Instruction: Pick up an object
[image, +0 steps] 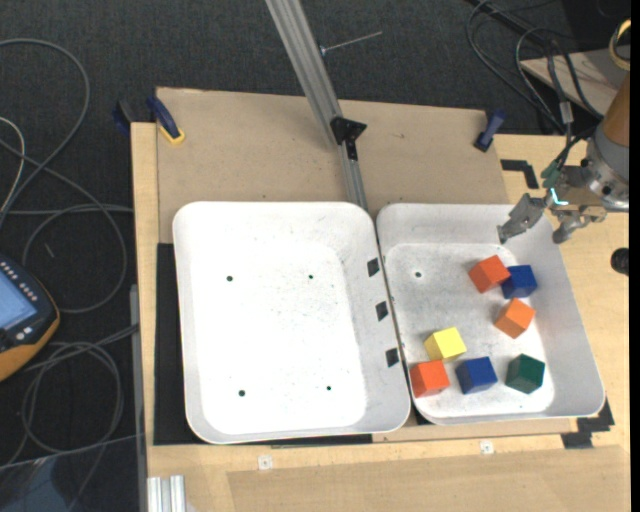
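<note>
Several small cubes lie in the right bin (440, 240): a red cube (488, 272), a blue cube (519, 281) touching it, an orange cube (515, 317), a yellow cube (446, 343), a red-orange cube (430, 376), a second blue cube (477, 374) and a dark green cube (525, 373). My gripper (545, 222) hangs over the bin's far right corner, above and behind the red and blue cubes. Its two fingers are spread apart with nothing between them.
The left bin (270, 320) lies beside the right one, with black clips along the seam between them. A slanted metal bar (320, 95) runs down from the top to the bins' far edge. Blue clamps (165, 118) hold the bench board's far corners.
</note>
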